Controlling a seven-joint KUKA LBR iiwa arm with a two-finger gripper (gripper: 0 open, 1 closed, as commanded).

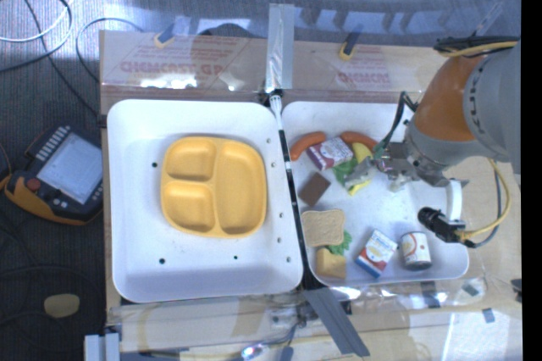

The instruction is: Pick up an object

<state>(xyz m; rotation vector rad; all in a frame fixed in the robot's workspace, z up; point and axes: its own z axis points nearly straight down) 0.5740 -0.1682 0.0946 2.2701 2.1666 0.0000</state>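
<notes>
Camera view looks down at a slant on a counter (127,67) carrying two white bins side by side. The left bin (135,266) holds one item: a yellow divided tray (213,186), lying flat near the bin's centre with bare floor all round it.

The right bin (449,266) holds all the small objects, so any pick has to be made here. From the bin's centre:
- 10 to 11 o'clock: a sausage (306,142) against the shared wall, with a red-and-white packet (330,152) just beside it.
- 12 o'clock: a yellow banana-like piece (362,152) and a green item (347,173), packed close together.
- 9 o'clock: a brown block (314,189).
- 7 to 8 o'clock: a bread slice (323,225), with a tan wedge (332,264) and a scrap of green below it.
- 6 o'clock: a small carton (375,253).
- 5 o'clock: a can (414,250) on its side.

The arm (461,109) reaches in from 3 o'clock. Its end effector (373,171) sits low over the 12 o'clock cluster, touching or just beside the green item and banana piece. This placement suggests a grasp attempt on that cluster. Finger spacing cannot be told from this view, and no object is visibly between the fingers, so no hold is confirmed.

Judgement: the cluster is crowded, so a closing grasp may catch two items or push one aside. The carton and can stand well apart and would be cleaner targets.
</notes>
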